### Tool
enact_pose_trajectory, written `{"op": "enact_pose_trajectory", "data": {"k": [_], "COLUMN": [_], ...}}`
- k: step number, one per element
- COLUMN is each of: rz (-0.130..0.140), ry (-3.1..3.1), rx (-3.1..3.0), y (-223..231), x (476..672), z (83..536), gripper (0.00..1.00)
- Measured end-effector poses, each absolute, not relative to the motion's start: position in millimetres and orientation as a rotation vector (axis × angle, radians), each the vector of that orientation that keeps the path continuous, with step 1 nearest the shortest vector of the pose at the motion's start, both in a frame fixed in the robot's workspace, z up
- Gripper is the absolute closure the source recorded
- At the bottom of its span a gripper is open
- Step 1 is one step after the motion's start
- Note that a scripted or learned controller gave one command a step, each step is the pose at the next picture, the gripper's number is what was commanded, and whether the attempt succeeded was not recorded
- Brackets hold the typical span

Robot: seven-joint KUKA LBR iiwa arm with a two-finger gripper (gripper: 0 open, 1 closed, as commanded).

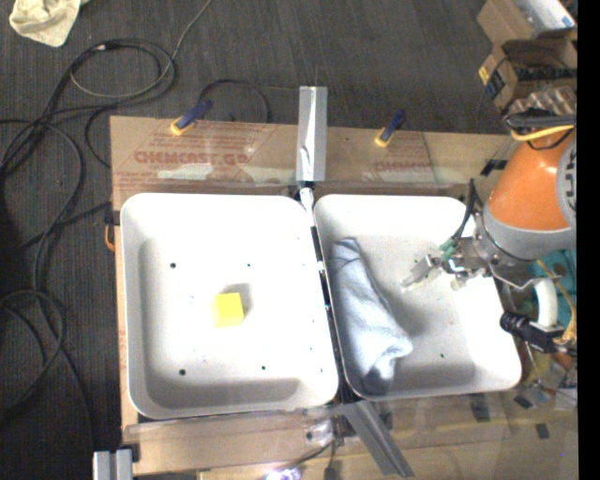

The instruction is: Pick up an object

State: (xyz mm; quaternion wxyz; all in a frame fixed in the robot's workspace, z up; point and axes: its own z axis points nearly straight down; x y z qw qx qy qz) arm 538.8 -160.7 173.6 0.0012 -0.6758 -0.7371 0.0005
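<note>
1. The grey arm with its orange band [534,192] reaches in from the right and hangs over the right-hand shallow white bin [487,366].
2. The tool [419,272] sits low over that bin's middle, pointing left, with its two thin fingers slightly spread; nothing lies between them, so it is open and holds nothing.
3. A crumpled pale blue-grey cloth [368,314] lies along the left side of the right bin, running from near the upper rim down toward the lower rim. It is just left of the tool and apart from it.
4. A small yellow cube-shaped block [230,308] rests near the middle of the left-hand shallow white bin [141,225], well apart from the tool, with the two bin walls and the cloth between them.
5. The two bins touch side by side on a brown cardboard-covered tabletop [206,155].
6. An upright metal post [311,141] stands behind the seam of the bins, and two yellow-and-blue clamps [190,117] grip the tabletop's far edge.
7. Black cables [56,178] loop over the dark floor at left, near a crumpled pale rag [45,19] in the upper left corner.
</note>
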Motion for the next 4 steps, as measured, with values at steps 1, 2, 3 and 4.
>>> {"op": "enact_pose_trajectory", "data": {"k": [1,2,3,4], "rz": [-0.003,-0.007,0.002,0.004], "ry": [-2.355,-2.357,-2.27,-2.362], "rx": [-2.082,-2.082,-2.174,-2.077], "y": [-189,-189,-147,-170], "x": [524.3,525.7,547.0,658.4], "z": [94,104,210,266], "gripper": [0.0,1.0,1.0,1.0]}}
